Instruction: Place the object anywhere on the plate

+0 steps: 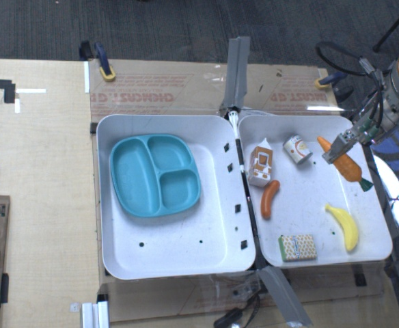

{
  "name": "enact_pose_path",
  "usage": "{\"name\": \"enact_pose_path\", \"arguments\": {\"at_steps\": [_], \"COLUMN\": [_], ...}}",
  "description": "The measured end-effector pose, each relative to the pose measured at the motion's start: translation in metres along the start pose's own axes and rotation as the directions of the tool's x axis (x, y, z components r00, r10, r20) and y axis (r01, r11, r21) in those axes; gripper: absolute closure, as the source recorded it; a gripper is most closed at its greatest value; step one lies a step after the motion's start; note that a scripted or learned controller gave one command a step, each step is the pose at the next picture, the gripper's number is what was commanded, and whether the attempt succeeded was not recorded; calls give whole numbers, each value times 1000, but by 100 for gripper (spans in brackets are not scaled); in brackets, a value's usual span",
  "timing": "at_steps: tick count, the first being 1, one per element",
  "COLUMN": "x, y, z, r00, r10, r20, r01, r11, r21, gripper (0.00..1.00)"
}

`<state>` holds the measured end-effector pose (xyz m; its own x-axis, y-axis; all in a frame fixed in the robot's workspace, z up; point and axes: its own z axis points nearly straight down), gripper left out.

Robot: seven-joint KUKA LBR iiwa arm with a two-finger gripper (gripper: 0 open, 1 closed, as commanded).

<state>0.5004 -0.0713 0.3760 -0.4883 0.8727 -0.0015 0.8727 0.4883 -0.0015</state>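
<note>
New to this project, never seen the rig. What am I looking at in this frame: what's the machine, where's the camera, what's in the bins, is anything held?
One camera sits above the bench and looks down at a slant. The robot arm reaches in from the right; its gripper hovers over the right bin, right by a toy carrot. Whether it grips the carrot is not clear from here.

The left bin holds a blue divided plate, the target for the object.

The right bin has toy food: a small carton, a sausage, a banana, a green-edged box, and a small white packet.

Clamps, tape and a paper bag lie on the bench around the bins.
</note>
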Motion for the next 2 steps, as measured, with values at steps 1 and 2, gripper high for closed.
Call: {"name": "enact_pose_path", "arguments": {"at_steps": [1, 2], "x": [-8, 48], "y": [29, 125], "z": [-65, -65], "r00": [998, 964], "r10": [-64, -267], "r20": [1, 0], "r01": [64, 267], "r11": [998, 964], "r21": [-1, -1], "gripper": [100, 100]}}
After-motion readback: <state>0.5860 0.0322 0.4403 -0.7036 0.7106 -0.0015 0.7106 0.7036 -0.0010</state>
